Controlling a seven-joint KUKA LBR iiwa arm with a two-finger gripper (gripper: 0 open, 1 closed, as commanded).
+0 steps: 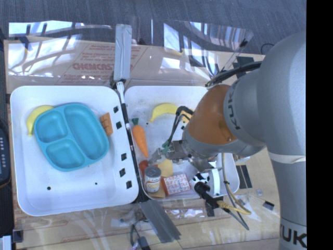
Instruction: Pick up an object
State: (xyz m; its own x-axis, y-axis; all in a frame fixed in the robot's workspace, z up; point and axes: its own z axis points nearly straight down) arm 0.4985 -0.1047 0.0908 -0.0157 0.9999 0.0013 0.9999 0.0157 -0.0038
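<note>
Hovered with pincer (pixel 165 151) beside the carrot (pixel 139 140), above the jar (pixel 152 179) and yellow block (pixel 166 167); grip state unreadable.

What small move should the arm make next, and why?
Probably lower the end effector a little: it hovers in the right bin over the pale yellow block, with the carrot to its left.

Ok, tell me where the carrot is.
The carrot lies in the right bin, along its left wall, below-left of the banana and above the small jar.
</note>
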